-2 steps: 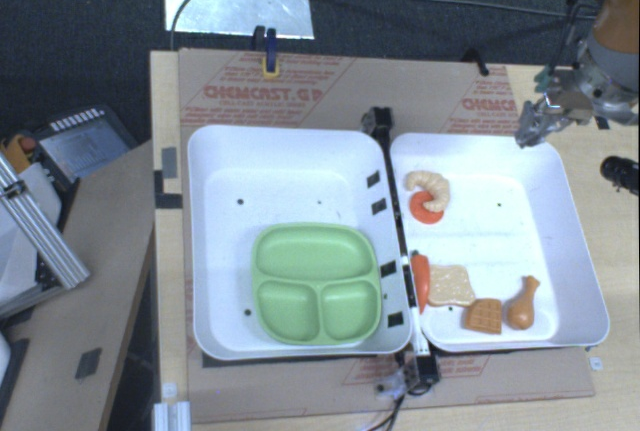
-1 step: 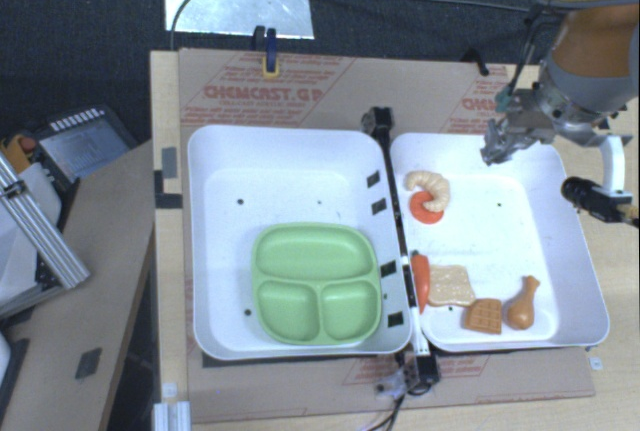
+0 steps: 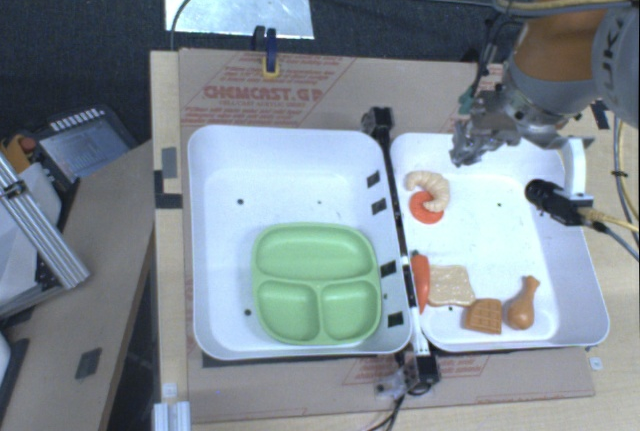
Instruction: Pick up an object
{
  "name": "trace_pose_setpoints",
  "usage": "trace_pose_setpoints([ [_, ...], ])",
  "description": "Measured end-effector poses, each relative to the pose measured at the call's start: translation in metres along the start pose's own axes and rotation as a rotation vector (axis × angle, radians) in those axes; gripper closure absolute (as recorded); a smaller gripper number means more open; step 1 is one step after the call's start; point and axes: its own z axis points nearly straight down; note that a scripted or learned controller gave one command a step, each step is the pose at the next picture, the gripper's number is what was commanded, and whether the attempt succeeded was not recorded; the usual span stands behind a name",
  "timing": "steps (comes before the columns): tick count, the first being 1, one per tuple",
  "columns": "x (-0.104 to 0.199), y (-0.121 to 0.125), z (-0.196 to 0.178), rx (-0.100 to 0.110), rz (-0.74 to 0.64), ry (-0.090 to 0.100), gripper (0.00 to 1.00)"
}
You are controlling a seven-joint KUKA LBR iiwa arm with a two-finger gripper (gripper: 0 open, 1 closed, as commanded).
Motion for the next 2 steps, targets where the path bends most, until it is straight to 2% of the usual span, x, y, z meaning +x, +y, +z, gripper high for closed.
trace_pose_setpoints([
  [1,0.049,-0.013,0.001,0.001,-0.001,0.0,1.0],
  [2,0.11,-0.023,0.019,0.002,-0.001,0.001,1.0],
])
